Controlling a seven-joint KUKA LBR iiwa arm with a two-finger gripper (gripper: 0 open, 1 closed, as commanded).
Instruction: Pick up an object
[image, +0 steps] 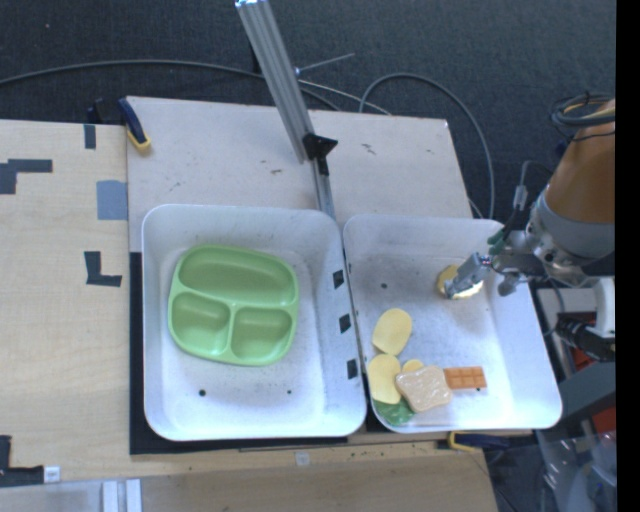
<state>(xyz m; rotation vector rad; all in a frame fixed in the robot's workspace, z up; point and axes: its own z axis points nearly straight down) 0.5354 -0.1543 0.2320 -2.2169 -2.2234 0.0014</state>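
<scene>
Nearest the camera, at the front edge of the right-hand shallow white plastic bin (520, 345), lay the little heap of play food, pressed into the bin's near left corner.

Going left to right: the left-hand shallow white plastic bin (160, 300) held one pale green three-compartment plastic plate (234, 304), lying flat. In the right bin I counted two yellow oval slices, the upper yellow oval slice (392, 330) and the lower yellow oval slice (383, 377), touching or nearly so. Just beside them was one tan bread-shaped piece (424, 388), a sliver of green piece (393, 411) showing under it, and one small orange ribbed rectangular block (464, 379) touching the bread's right side. Further back sat one small yellowish rounded object (458, 282), well apart from the heap, right at the grey two-finger gripper (480, 272).

Whether the jaws were apart or together I could not tell; the fingertips were too blurred against that rounded object, and I could not say it sat between them.

What might have gone wrong, to my eye: a rounded piece could roll or squirt out sideways if pinched off-centre, or get nudged toward the far wall. Had the arm gone for the heap instead, the pieces lay so close that a closing grip could catch two, or push them against the bin wall.
</scene>
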